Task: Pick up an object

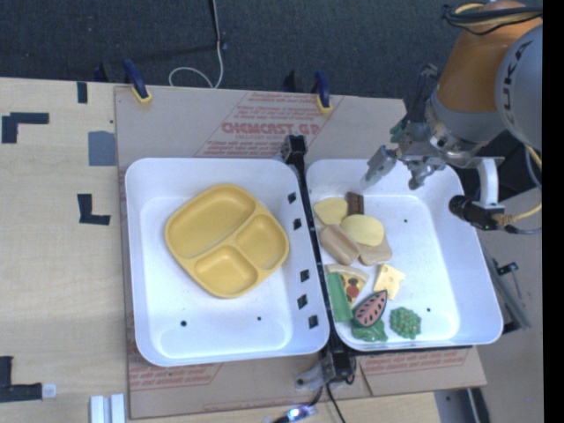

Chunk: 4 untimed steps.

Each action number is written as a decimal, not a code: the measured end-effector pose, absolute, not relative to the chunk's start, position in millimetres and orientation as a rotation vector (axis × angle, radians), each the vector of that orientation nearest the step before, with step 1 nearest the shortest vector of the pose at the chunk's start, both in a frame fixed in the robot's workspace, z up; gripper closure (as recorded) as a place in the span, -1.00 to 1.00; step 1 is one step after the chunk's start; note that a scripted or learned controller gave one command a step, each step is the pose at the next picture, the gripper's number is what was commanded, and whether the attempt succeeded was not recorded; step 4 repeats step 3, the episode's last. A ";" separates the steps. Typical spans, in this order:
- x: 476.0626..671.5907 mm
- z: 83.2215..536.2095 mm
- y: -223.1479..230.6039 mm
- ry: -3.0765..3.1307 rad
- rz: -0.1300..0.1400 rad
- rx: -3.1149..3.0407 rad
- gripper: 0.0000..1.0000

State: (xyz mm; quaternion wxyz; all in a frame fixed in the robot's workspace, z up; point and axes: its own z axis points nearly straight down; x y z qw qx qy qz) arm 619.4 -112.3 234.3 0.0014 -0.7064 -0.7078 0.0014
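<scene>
Gripper (398, 167) hovers empty over the far edge of the right bin (445, 236); nothing picked yet.

Near to far, you have the toy food bunched in the right bin's left half: broccoli (405, 322) and watermelon slice (370, 307) nearest, then cheese wedge (389, 279) and pizza slice (350, 282), then hot dog (339, 244) and yellow potato (362, 230) touching, brown stick (355, 204) farthest. Any of these serves as your object. The pile hugs the divider, probably just where it was dumped. The left bin (150, 236) holds a yellow divided tray (226, 239). The fingers are spread wide with nothing between them, likely set for a descent.
</scene>
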 end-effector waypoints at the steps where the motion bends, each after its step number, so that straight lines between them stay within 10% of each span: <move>1: 651.1 99.0 -123.5 -2.224 0.000 -2.222 -1.00; 2: 649.1 102.7 -122.6 -2.218 0.008 -2.216 1.00; 4: 636.8 188.1 -68.8 -2.229 -0.005 -2.215 1.00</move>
